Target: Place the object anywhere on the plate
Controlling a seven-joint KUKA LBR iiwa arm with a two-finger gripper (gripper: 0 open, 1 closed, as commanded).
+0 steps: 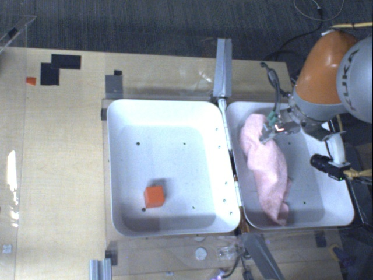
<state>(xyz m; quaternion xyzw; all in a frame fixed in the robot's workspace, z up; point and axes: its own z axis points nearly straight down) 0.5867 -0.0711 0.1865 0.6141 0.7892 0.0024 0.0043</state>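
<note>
A small orange block (pixel 154 196) lies in the left white bin (pixel 122 156), near its front left corner. A pink cloth (pixel 265 168) lies crumpled in the right white bin (pixel 326 209), stretching from its back left toward its front. My gripper (pixel 273 126) hangs over the upper end of the pink cloth, right at the cloth's top edge, with the grey arm and orange band behind it to the right. No plate can be made out in either bin.
A metal divider post (pixel 224 69) stands at the back between the two bins. Black markers (pixel 58 67) and a small orange square (pixel 31 81) sit on the wooden bench at far left. Cables run behind the right bin.
</note>
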